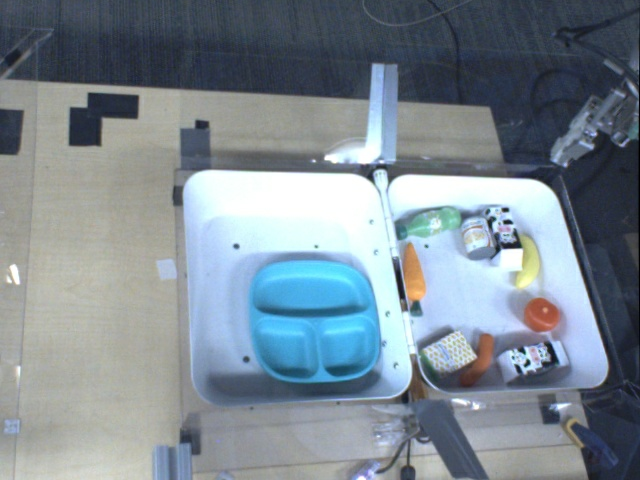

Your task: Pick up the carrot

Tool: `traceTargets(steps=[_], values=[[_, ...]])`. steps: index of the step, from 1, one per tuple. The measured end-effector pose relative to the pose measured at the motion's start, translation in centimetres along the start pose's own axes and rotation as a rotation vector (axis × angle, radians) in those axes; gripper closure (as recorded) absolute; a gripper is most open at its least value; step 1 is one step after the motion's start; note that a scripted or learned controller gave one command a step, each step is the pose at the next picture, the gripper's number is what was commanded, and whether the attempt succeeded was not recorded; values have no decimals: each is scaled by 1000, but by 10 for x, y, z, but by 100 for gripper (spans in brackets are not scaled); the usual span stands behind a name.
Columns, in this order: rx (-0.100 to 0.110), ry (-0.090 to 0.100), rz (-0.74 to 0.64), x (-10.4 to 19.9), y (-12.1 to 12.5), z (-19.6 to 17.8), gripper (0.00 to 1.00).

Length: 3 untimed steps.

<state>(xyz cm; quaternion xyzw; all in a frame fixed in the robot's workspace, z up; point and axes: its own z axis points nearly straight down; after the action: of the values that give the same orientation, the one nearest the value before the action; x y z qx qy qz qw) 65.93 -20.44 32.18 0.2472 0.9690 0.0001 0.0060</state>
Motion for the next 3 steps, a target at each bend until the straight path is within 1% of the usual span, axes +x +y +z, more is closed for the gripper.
traceTargets(steps=[1,2,3], values=[[0,0,-118,-2,2,-7,100],[0,1,-178,7,-3,-16,100],[-1,2,-306,21,-11,-9,100]])
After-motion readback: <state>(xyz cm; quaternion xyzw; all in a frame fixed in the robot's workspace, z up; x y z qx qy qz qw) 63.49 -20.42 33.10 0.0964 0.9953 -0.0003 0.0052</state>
